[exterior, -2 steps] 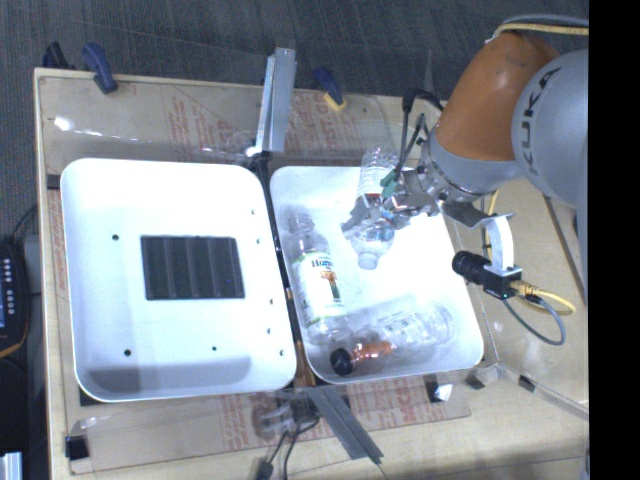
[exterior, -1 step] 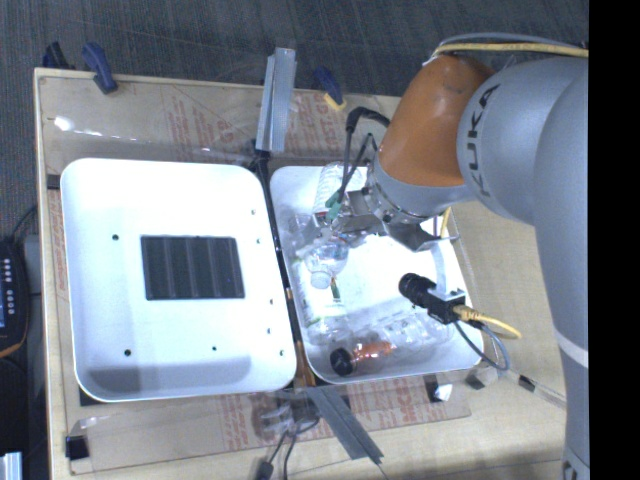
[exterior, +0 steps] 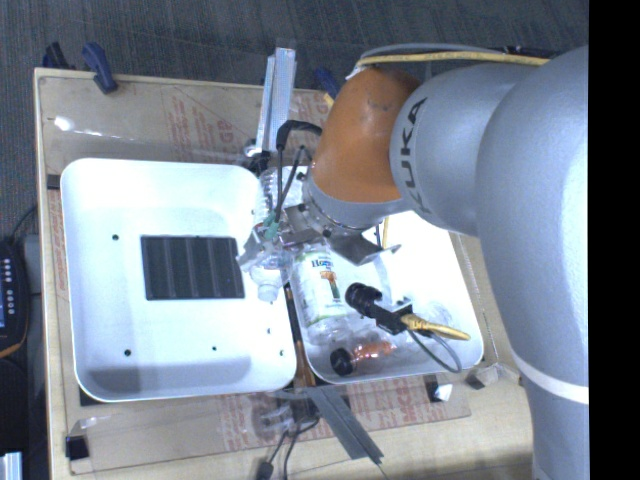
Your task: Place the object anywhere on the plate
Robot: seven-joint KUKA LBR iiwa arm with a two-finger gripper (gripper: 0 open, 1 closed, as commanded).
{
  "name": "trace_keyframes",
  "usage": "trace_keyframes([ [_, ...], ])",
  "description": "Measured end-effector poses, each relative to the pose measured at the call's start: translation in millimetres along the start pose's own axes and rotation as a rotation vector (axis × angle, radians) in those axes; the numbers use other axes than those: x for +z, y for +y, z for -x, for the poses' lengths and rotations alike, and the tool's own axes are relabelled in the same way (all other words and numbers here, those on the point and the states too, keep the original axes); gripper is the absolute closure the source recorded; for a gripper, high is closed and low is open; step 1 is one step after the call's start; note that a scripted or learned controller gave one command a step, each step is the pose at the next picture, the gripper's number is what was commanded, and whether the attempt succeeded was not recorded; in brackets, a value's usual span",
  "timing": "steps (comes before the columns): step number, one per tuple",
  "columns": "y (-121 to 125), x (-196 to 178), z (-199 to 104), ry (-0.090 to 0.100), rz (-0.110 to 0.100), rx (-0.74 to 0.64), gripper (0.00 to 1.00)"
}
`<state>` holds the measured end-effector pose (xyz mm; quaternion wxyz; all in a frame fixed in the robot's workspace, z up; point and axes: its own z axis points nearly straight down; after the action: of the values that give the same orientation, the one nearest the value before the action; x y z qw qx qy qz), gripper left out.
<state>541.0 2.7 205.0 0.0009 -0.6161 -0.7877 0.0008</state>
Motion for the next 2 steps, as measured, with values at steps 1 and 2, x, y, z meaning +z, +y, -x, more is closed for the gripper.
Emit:
trace_keyframes([
  [1,93.0,-11.9,-5.7,-0.002,0.002,-0.252,1.0],
  [2,53.7,-12.8,-72.4,-0.001,0.0,-0.266,1.0],
])
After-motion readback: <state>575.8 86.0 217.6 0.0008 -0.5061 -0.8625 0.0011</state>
